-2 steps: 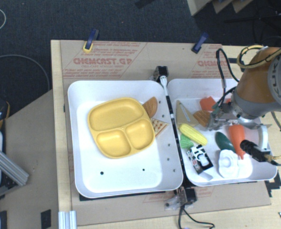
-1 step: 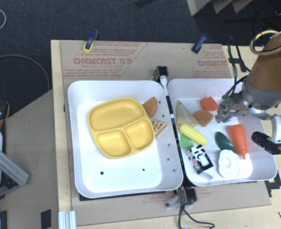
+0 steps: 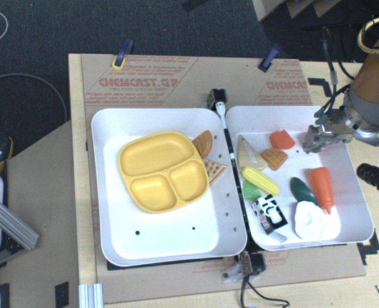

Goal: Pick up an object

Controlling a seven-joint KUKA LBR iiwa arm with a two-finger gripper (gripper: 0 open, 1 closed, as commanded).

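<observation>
Brown wedge [image 3: 203, 144] half-hidden behind yellow tray [image 3: 162, 171].

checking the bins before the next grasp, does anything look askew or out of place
Mostly tidy. The yellow divided plate sits turned at an angle in the left bin, and two waffle-like pieces are wedged between its rim and the bin's right wall. The toys in the right bin lie loose; nothing looks spilled or broken.
</observation>
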